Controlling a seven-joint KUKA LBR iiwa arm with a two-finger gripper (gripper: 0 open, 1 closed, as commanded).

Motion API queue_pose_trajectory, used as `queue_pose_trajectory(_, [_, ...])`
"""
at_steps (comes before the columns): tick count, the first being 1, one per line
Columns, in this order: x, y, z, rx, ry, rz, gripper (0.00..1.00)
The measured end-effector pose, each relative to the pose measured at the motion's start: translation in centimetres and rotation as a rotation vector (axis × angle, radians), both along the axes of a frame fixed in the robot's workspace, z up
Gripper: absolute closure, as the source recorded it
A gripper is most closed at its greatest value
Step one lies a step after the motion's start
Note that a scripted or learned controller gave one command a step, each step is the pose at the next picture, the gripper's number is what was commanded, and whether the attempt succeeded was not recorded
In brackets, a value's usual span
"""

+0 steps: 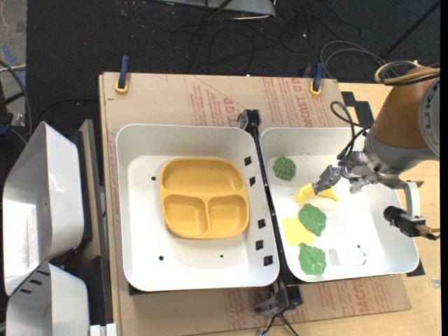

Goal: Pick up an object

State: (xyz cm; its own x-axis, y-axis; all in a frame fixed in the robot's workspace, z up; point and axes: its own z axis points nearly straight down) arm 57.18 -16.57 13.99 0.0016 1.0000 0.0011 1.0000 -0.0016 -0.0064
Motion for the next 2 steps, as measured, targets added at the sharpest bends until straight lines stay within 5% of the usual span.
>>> queue_pose_trajectory(1, [-0.1,0.1,-5.1,0.0,-0.002,0.0,0.0])
queue_pose_trajectory(2, [0.1,0.1,-3.8,-0.001,-0.007,-0.001,1.0])
